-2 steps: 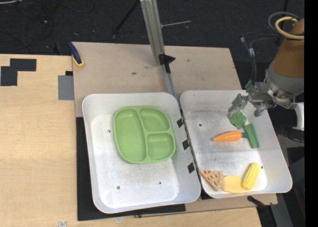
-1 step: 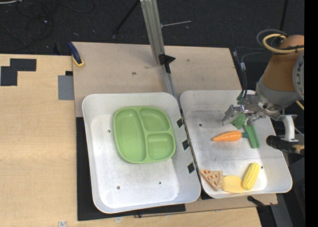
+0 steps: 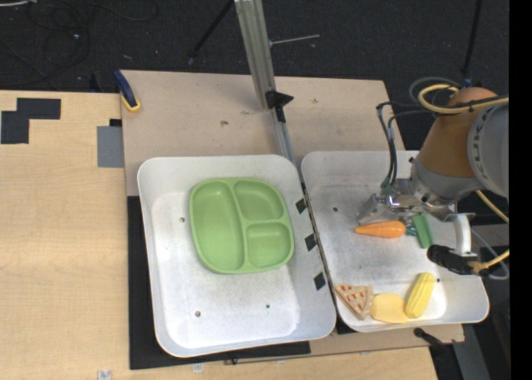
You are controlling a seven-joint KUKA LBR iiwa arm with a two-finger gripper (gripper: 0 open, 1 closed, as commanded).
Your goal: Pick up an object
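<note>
Orange toy carrot lies mid right bin, touching the claw lowered over its top for a grasp; I cannot tell its opening.

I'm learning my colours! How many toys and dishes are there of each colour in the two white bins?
Green: 2, the divided plate and a green stick-shaped piece
Orange: 1, the carrot
Yellow: 2, the corn cob and a yellow lump
Orange-red: 1, the waffle-patterned wedge
Total: 6
</note>
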